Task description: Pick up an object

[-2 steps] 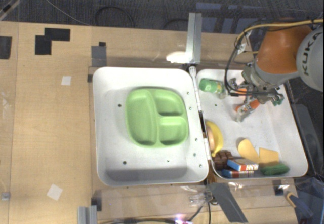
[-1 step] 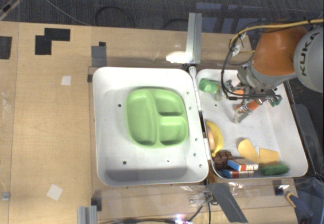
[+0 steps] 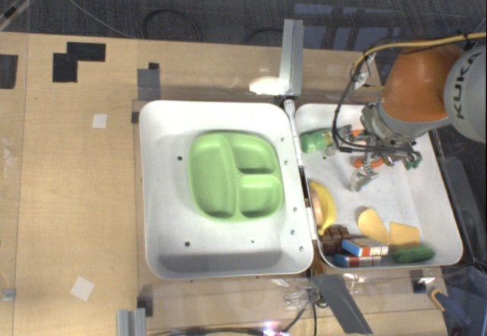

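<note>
Pickup not done yet: hand [image 3: 364, 173] hangs low in the right bin [image 3: 445, 198], can't tell if it's released or clenched, w/ nothing seen in it; green block [image 3: 313, 142] just left of it, banana [image 3: 323, 204] & other bits nearer the camera.

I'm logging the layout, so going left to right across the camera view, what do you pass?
Green divided tray in the left bin → banana at the right bin's left edge → claw → yellow wedge pieces → dark green object.
</note>
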Action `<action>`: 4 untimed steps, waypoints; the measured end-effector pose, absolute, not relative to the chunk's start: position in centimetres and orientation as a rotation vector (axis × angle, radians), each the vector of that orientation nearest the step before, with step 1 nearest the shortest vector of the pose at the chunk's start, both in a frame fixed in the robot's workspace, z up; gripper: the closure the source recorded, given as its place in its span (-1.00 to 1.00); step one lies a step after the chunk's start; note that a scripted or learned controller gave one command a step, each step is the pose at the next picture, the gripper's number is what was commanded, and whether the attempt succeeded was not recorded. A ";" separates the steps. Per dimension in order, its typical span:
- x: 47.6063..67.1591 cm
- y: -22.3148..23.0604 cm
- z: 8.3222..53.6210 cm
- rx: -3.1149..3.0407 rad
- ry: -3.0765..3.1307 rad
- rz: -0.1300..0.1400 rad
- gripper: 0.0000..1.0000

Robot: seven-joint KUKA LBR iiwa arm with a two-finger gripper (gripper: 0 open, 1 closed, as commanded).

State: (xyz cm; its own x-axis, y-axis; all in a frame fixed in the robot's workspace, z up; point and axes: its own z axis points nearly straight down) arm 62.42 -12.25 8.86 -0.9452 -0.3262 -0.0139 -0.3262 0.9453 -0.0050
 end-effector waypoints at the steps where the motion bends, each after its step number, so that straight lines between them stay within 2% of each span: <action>1: 66.1 -11.2 8.9 -0.592 3.130 0.000 -1.00; 2: 66.9 -10.7 10.2 -0.583 3.089 -0.003 1.00; 3: 67.2 -13.9 27.3 -0.530 3.080 -0.007 1.00; 4: 56.8 -17.5 10.1 -0.854 3.017 -0.001 1.00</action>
State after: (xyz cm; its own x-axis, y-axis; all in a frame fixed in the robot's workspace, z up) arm 56.78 -17.54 10.11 -0.8516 -0.5242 -0.0053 -0.5242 0.8516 -0.0024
